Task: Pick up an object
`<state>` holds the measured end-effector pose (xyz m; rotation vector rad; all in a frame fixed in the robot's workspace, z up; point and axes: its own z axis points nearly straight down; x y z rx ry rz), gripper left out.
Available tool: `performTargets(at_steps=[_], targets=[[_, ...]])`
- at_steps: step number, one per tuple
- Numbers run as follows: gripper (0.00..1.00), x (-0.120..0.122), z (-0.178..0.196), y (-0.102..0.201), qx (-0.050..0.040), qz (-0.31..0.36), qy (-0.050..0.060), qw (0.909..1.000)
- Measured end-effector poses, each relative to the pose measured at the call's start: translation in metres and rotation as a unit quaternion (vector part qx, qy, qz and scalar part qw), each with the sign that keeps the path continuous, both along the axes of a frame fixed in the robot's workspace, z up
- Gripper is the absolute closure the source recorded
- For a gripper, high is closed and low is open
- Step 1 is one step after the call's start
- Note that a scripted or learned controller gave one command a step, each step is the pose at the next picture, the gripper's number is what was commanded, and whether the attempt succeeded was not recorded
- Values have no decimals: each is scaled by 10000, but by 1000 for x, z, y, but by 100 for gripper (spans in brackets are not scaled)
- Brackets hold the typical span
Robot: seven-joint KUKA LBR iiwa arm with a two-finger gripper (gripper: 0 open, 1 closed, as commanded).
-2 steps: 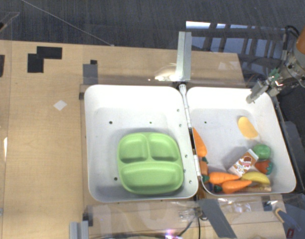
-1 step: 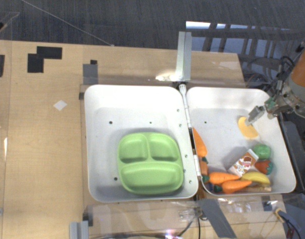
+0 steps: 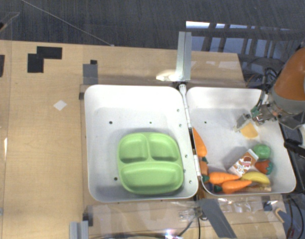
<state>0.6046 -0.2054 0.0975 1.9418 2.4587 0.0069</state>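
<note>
My gripper [image 3: 252, 119] hangs over the upper right part of the right bin [image 3: 217, 108], reaching in from the right under the orange wrist band. A small pale orange piece [image 3: 249, 130] sits directly at its tip; whether it is gripped or merely lying on the bin floor is unclear. Toy food is heaped in the bin's front right corner: a small carton [image 3: 243, 164], a yellow banana [image 3: 256, 177], two carrots [image 3: 223, 177] and a green round item [image 3: 262, 151]. Another carrot [image 3: 199, 143] lies along the bin's left wall.
The left bin [image 3: 107, 108] holds a green compartment plate [image 3: 150, 162] at its front middle. A metal post [image 3: 184, 54] stands behind the divider between the bins. Cables and arm parts crowd the right edge.
</note>
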Motion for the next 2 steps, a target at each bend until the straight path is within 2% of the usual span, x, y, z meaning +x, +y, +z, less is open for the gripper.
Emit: performTargets(at_steps=[1,2], targets=[[0,5,-7,7,-4,24,-13,10000],[0,27,45,79,1,686,4,9976]])
